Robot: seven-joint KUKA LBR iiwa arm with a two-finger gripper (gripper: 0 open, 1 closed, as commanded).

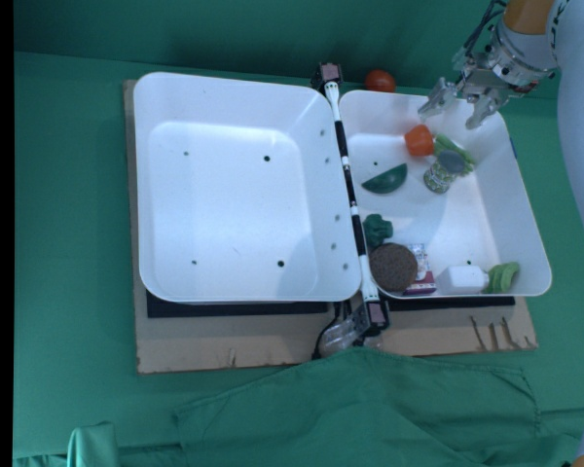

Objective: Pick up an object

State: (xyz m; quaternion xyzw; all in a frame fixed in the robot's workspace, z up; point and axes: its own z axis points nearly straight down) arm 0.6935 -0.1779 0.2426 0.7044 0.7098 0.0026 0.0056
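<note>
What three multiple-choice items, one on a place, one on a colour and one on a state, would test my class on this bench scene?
1. Where does the red ball lie?
A. In the left bin
B. Outside the bins, behind the right bin
C. In the hand

2. What colour is the round disc at the right bin's front corner?
A. Brown
B. Yellow
C. Blue

3. What is the state of the hand?
A. Shut on the disc
B. Open, holding nothing
C. Resting in the left bin

Answers: 1 B, it sits on the green cloth past the rim. 2 A, it shows dark brown. 3 B, its fingers are spread above the right bin.
</note>
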